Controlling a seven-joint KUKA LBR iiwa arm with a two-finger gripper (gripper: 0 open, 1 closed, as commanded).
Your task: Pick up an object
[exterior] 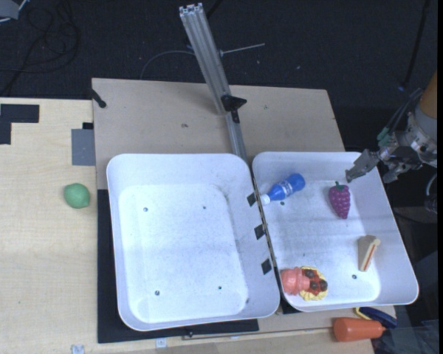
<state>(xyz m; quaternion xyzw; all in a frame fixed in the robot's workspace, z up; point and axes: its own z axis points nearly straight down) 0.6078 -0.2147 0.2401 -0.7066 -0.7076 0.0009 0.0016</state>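
Right bin [399, 271], contents: four small toy items, all light by the look of them. Item one, a purple bunch of grapes [340, 199], lies at about one o'clock from the bin's centre, near the far right wall; likely hard moulded plastic, bumpy, tapering to a point at its near end, best taken across the broad upper part where the bumps give some purchase. Item two, a blue bottle [286, 187] with a white cap, lies on its side at about eleven o'clock, just beside the divider between the bins; smooth and round, likely to roll or slip, so a hold across the body, square to its length, seems safest. Item three, a tan sandwich wedge [367, 253], sits at about four o'clock near the right wall; thin, stiff, flat-sided, easy to pinch across its faces. Item four, a red and yellow lumpy piece [304, 282], rests at seven o'clock against the near wall; irregular, awkward so close to the rim. Left bin [133, 308]: bare white floor. Gripper [362, 164]: hovering over the far right rim of the right bin, nearest the grapes, apart from them, nothing between its fingers; whether they are spread or pressed together cannot be told at this size. Outside the bins: a green ball [77, 195] on the bench at nine o'clock, an orange item [358, 329] at the near edge.
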